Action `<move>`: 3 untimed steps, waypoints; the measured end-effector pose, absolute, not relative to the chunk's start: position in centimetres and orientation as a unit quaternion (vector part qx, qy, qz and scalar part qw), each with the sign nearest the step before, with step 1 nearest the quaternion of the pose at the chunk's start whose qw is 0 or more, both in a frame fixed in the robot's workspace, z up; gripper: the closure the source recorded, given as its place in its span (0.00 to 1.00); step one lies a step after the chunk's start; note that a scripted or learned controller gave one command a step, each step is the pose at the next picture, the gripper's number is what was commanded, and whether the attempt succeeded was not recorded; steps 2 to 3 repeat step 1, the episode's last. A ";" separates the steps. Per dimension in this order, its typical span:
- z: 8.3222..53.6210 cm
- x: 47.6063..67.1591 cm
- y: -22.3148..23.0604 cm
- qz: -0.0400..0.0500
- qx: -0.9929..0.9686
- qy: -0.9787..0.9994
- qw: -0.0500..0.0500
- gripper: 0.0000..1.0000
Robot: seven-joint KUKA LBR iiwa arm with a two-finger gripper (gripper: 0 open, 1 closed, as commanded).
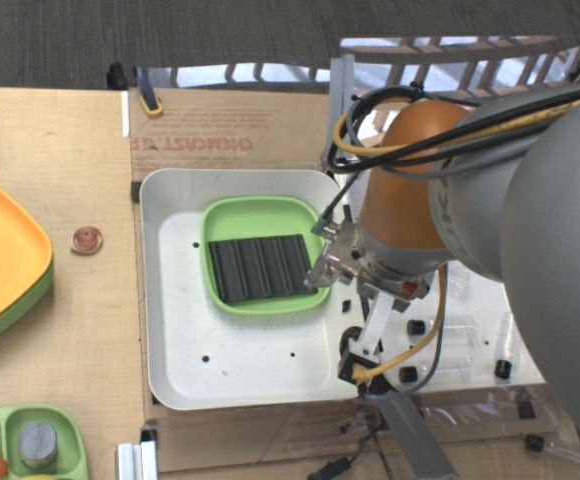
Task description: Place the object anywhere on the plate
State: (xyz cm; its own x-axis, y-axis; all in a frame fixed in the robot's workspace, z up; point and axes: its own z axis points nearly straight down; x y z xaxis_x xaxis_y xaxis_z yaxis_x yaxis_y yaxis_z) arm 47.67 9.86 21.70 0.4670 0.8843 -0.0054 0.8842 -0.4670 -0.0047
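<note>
Ribbed black object (260,269) lies on green plate (266,218); tool's (322,268) state cannot be told.

The grey arm fills the right side of the frame, its orange band at centre right. Below the band the wrist points down and left, carrying the claw (322,268) near the frame's middle, with yellow and black cables looping around it.

Dark grey carpet (270,13) behind wooden bench (50,148)
</note>
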 end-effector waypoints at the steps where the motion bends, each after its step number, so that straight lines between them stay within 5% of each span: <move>1: 20.8 51.3 5.2 0.003 -0.838 -0.546 0.000 0.00; 3: 20.8 51.3 5.2 0.003 -0.838 -0.546 0.000 0.00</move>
